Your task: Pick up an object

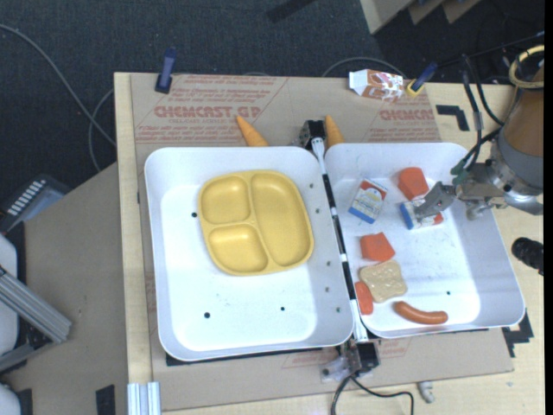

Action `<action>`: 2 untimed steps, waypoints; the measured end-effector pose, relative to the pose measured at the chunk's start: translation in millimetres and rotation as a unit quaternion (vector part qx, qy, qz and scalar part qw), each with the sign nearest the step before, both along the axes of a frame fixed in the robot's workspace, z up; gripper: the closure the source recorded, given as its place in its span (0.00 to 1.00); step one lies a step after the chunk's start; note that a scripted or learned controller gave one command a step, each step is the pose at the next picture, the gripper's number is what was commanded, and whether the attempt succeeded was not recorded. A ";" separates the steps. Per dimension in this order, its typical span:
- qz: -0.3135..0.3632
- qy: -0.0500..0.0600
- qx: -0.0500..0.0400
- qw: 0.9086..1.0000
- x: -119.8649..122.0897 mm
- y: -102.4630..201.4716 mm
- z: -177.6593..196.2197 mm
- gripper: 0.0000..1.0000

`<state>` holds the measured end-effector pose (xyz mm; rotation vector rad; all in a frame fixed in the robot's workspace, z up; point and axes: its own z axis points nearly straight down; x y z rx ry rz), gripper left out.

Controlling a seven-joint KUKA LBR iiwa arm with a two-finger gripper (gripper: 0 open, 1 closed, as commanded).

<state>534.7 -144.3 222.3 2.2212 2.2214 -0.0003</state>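
Reaching in from the right, the gripper [429,206] sits in the right bin [484,258] over a small blue-and-white item [418,217]; whether it pinches it, I cannot tell. Around that item lie an orange block [412,181], milk carton [367,201], red-orange cube [377,247], toast [383,280] and sausage [421,314]. The left bin [173,266] holds a yellow divided plate [256,221].

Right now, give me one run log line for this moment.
arm: reaching in from right | gripper: low over right bin, by blue and white item | grasp: unclear | yellow tray: left bin
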 end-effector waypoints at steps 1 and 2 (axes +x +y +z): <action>0.001 0.000 0.000 1.000 89.5 -10.3 -56.3 0.00; 0.001 -0.008 -0.004 1.000 135.8 -19.4 -130.8 0.00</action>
